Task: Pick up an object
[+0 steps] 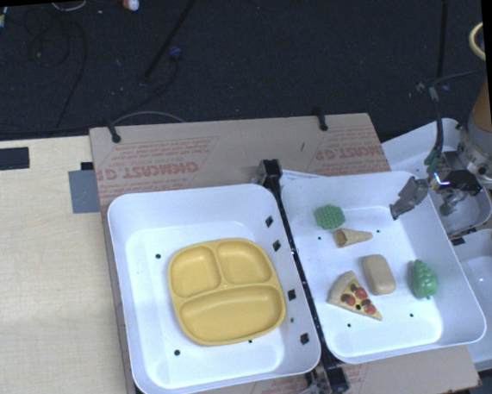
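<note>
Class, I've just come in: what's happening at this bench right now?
A robot arm reaches in from the right, its tool at the upper right of the right bin. It holds nothing. In that bin lie a pizza slice, a tan block, a cone and two green pieces. The left bin holds a yellow tray. Nothing has been picked up yet.

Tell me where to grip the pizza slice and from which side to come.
Grip the pizza slice across its two long straight edges, about midway between tip and crust, coming straight down from above. It lies flat on the right bin floor, so only a top approach fits. The tan block sits close on its right, so keep the end effector toward the crust end, probably safer.
</note>
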